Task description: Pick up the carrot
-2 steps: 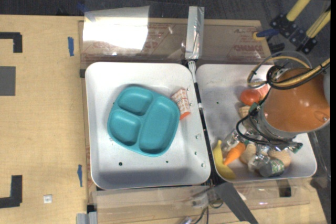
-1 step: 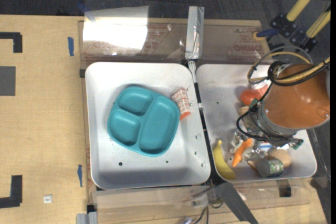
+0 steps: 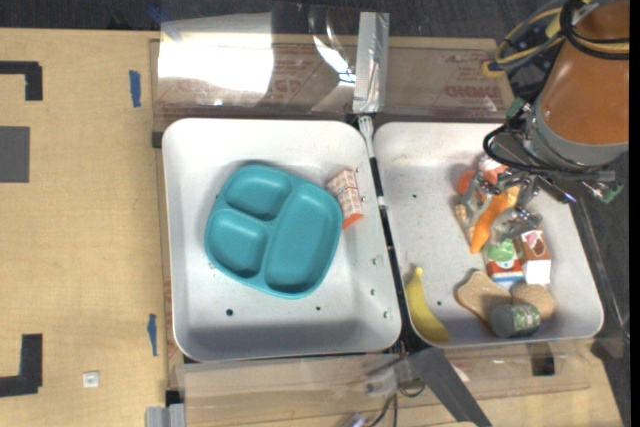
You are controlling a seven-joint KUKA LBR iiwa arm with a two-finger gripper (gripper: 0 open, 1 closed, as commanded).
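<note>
Looking into the right bin (image 3: 590,300), you see the gripper (image 3: 510,200) over the carrot (image 3: 487,220); you cannot tell its opening or hold.

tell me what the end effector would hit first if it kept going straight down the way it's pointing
Most likely the carrot: the end effector points down into the right bin right over it. Depth is hard to judge from above, and small items crowd close beside the carrot.
</note>
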